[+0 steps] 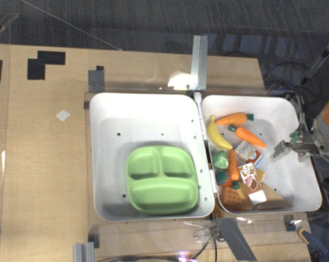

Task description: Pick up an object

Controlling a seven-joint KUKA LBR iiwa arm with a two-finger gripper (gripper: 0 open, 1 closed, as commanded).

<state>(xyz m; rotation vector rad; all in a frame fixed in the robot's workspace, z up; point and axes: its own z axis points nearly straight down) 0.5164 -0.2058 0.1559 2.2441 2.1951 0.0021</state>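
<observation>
No object is lifted yet: the gripper point(282, 149) hangs over the right bin point(295, 187) at its right side, apart from the toy pile, nothing visible between the jaws; whether they are spread or closed cannot be told. Carrots point(241, 127), banana point(218, 135) and small packets point(248, 162) lie at the bin's left. Packet print is illegible.

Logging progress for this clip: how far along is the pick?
Done: the gripper is over the right bin. In hand: nothing visible between its fingers. Left: the whole pick; carrots, banana and the other toys lie apart from it on the bin's left side.
</observation>
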